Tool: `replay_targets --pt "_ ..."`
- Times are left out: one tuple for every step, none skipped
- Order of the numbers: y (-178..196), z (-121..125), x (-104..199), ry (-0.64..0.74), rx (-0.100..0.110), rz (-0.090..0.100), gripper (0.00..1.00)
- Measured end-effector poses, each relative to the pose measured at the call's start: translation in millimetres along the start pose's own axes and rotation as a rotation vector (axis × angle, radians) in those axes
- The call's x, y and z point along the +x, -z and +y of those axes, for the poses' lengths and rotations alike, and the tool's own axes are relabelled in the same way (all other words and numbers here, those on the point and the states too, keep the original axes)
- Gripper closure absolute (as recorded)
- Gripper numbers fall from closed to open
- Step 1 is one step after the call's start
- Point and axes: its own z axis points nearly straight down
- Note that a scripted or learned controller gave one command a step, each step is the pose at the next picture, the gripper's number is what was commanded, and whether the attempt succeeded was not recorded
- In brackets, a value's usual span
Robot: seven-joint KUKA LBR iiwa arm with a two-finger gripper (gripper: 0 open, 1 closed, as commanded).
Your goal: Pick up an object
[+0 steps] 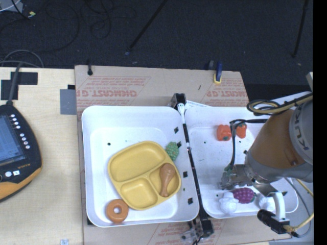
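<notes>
Grapes (244, 194), purple and knobbly, lie in the right bin (209, 121) beside a white lump (228, 204), just under the gripper (231, 179); its grip cannot be told. Orange pepper (223, 132) sits apart.

Wooden bench (36, 198): cardboard sheet (153, 86) under two white bins (94, 162); teach pendant (13, 147) left.

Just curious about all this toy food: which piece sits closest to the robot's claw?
The purple plastic grape bunch in the right white bin, lying right beside the gripper. The orange toy pepper sits farther off, and the brown drumstick and orange doughnut lie in the other bin.
</notes>
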Motion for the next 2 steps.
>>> replay_targets --pt "164.6 1.9 120.8 0.019 -0.017 0.005 1.00" --pt "233.7 -0.9 160.6 0.010 -0.006 0.001 1.00"
